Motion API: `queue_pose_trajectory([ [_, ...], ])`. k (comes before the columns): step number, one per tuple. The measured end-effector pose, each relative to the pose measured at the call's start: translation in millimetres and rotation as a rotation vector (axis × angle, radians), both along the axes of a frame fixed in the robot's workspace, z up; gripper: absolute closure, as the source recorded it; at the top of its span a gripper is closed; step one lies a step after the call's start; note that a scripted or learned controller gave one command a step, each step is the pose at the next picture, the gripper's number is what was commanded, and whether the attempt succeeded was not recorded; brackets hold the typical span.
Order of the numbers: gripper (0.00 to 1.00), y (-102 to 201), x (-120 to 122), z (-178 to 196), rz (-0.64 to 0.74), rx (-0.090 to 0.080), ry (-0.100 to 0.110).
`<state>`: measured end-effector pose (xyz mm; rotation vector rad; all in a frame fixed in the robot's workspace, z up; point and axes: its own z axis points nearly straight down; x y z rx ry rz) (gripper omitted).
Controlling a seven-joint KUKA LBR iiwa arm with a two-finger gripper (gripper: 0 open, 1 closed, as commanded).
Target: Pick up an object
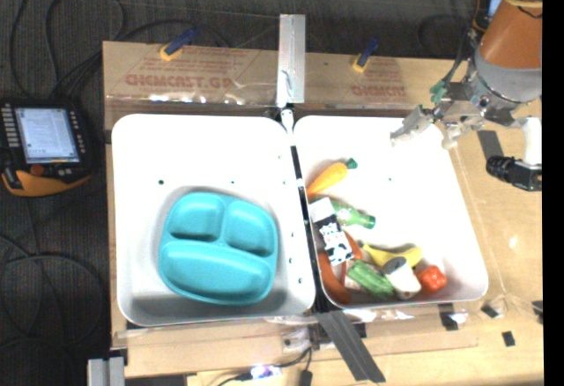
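Orange plastic carrot with green top (330,176) lying in right white bin (423,190), well apart from gripper (426,122) near bin's far corner; finger spread perhaps open, cannot tell.

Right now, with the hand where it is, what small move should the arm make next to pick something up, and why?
Probably shift the hand toward the near part of the right bin before lowering. It sits at that bin's far right corner, with bare floor beside it, while the carrot, banana and other toys cluster along the bin's left and near sides.
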<state>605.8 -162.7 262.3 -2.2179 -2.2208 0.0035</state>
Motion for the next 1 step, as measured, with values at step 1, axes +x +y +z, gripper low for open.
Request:
queue_pose_trajectory([
  [1, 0.00, 41.0, -74.4, -150.6, 0.034, 0.001, 0.002],
])
